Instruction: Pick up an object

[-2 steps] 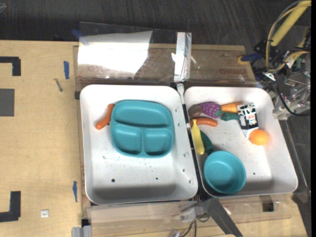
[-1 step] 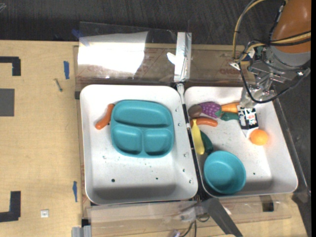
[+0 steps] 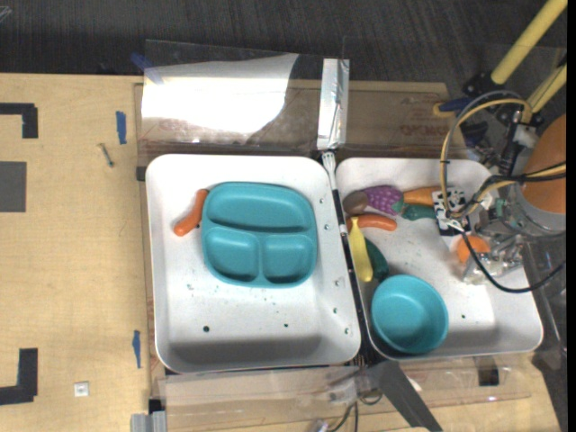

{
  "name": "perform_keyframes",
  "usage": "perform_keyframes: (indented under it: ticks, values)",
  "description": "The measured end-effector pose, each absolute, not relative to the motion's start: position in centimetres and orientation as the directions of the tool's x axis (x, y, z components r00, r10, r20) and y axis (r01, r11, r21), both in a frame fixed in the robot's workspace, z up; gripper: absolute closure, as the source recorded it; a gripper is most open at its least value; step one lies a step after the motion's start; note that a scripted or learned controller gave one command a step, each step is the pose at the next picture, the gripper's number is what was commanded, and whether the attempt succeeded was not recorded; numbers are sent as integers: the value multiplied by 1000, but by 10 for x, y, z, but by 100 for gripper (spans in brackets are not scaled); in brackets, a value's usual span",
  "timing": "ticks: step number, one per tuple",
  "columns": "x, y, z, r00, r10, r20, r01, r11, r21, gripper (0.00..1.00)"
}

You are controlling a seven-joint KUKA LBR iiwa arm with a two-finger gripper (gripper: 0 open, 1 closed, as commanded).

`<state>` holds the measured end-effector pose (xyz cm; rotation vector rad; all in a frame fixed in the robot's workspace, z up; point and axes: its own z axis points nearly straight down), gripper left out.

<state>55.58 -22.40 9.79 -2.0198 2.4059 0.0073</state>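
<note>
Jaws (image 3: 481,257): over right bin's (image 3: 517,327) right side; grip unclear.
Tray (image 3: 259,232): teal, smooth plastic, three compartments.
Bowl (image 3: 409,311): teal, round.

Two bins sit side by side on the tabletop (image 3: 63,268). In the left bin (image 3: 171,331) a divided plate (image 3: 259,232) lies toward the back, with a toy sausage (image 3: 188,214) touching its left edge. In the right bin (image 3: 504,322) a bowl (image 3: 409,311) sits at the front left. Behind it, along the left wall, lies a toy banana (image 3: 360,252), then a second sausage (image 3: 373,223), toy grapes (image 3: 382,198) and a toy carrot (image 3: 418,196) further back.
</note>
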Motion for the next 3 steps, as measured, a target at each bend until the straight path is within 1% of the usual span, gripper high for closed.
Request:
perform_keyframes:
  ticks: [1, 2, 3]
  values:
    - [592, -119, 159, -224, -975, -7, -975, 224, -11, 100]
    - [633, -122, 184, -272, -962, -5, -962, 272, -9, 100]
    - [664, -100, 126, -341, -940, -7, -940, 341, -3, 100]
